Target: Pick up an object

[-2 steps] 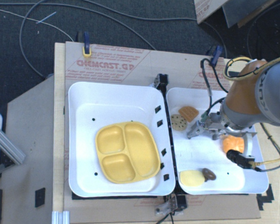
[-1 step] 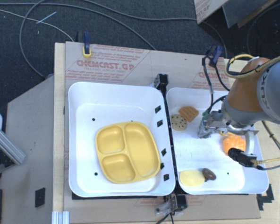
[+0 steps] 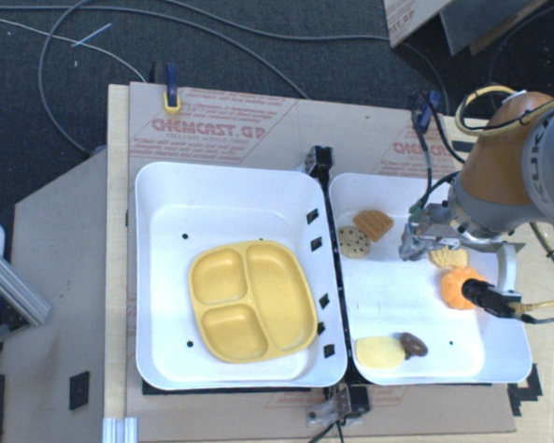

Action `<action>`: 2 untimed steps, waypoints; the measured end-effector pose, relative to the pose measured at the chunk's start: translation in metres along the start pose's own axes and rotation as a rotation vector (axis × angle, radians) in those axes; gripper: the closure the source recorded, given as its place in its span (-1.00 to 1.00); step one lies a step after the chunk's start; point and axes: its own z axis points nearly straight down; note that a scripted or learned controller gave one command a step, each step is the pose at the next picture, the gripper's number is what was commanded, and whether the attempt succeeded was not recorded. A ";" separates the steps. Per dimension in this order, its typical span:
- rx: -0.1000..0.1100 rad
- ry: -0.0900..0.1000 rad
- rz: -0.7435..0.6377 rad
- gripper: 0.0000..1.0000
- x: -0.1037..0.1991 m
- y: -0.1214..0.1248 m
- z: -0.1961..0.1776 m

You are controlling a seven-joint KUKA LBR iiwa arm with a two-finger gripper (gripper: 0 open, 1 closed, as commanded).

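Grey metal made up the gripper [image 3: 418,245], which hung low over the back of the right bin [image 3: 493,365], under the arm's orange band [image 3: 499,155]. Whether its fingers were apart or together could not be told from above, and nothing could be seen between them.

Just to its right lay a small pale yellow ridged piece [image 3: 448,258], partly hidden by the wrist. Below that sat an orange rounded object [image 3: 456,289], touched on its right side by a black cable fitting [image 3: 486,297] that ran off toward the right. To the gripper's left, near the bin's back left corner, lay a tan waffle-like piece [image 3: 374,224], its long axis running roughly left to right, and touching it at the lower left a round speckled cookie [image 3: 352,241]. At the front of the right bin, well apart from the gripper, a flat pale yellow slice [image 3: 379,353] lay with its long axis left to right, and a small brown lump [image 3: 413,345] rested against its upper right edge.

The left bin [image 3: 153,255] held a yellow three-compartment tray [image 3: 251,300], turned at a slant. Black clips [image 3: 319,159] joined the bins along the seam between them.

The board [image 3: 217,128] under the bins bore red print reading "CHEMCAST GP", repeated at the back right where it was partly covered. A blue clamp [image 3: 171,84] gripped the board's back left edge, and grey cables [image 3: 64,25] trailed over the dark floor behind.
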 end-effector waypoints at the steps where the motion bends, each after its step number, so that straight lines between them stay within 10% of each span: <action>1: -0.003 -0.001 0.000 1.00 0.001 0.009 -0.059; 2: 0.001 0.000 0.001 1.00 0.001 0.011 -0.073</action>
